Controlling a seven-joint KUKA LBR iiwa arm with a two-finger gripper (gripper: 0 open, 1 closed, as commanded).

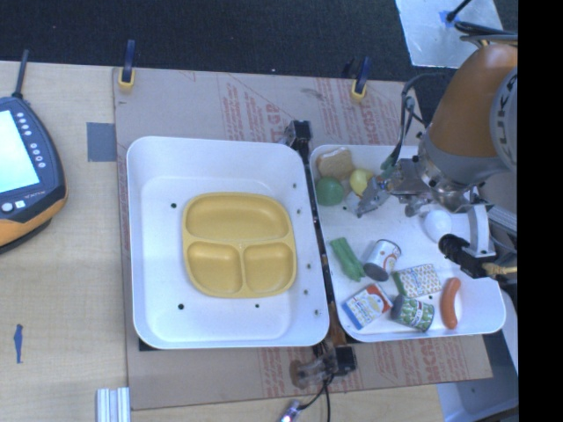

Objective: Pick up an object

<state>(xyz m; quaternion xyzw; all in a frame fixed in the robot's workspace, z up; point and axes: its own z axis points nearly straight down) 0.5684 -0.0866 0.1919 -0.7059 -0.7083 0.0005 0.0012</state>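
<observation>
The right bin (pixel 479 322) holds several small items. At its far left lie a tan bread slice (pixel 334 160), a green ball (pixel 330 192) and a yellow lemon (pixel 359 180). Nearer the front are a green pepper (pixel 345 258), a tipped silver can (pixel 381 258), a small carton (pixel 367 306), a dark green cup (pixel 412 314), a patterned packet (pixel 419 280) and an orange sausage (pixel 450 302). A white egg (pixel 435 224) lies under the wrist. My gripper (pixel 373 198) hangs low just right of the lemon and the green ball, with nothing seen in its grasp.
The left bin (pixel 149 306) carries a yellow divided plate (pixel 239 243). A teach pendant (pixel 25 170) lies at the bench's left edge. Clamps (pixel 127 76) pin the cardboard at the back. The grey and orange arm (pixel 471 121) covers the right bin's far right corner.
</observation>
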